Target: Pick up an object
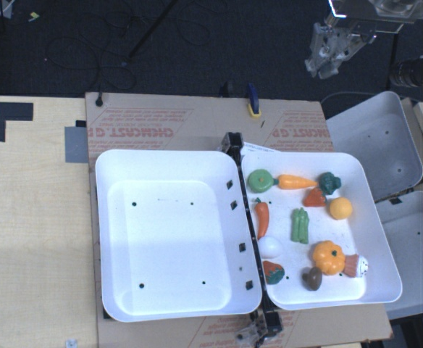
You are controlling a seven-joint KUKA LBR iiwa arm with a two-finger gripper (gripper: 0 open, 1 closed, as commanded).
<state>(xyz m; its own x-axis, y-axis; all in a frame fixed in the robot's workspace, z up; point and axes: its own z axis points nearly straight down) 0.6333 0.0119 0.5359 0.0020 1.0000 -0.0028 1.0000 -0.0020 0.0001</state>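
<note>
Over dark floor beyond the tabletop (38, 216), tool (327, 56) hanging high, finger state impossible to tell, well back from the right bin (382, 267) where the carrot (296, 183) lies crosswise, nearest its far rim

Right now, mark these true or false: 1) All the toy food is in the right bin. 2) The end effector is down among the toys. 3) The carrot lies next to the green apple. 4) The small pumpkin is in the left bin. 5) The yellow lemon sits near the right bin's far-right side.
1) True: the toys lie in the right bin.
2) False: the end effector is high above the bench, beyond the bins.
3) True: the carrot lies just right of the green apple.
4) False: the pumpkin is in the right bin.
5) True: the lemon is there.
</note>
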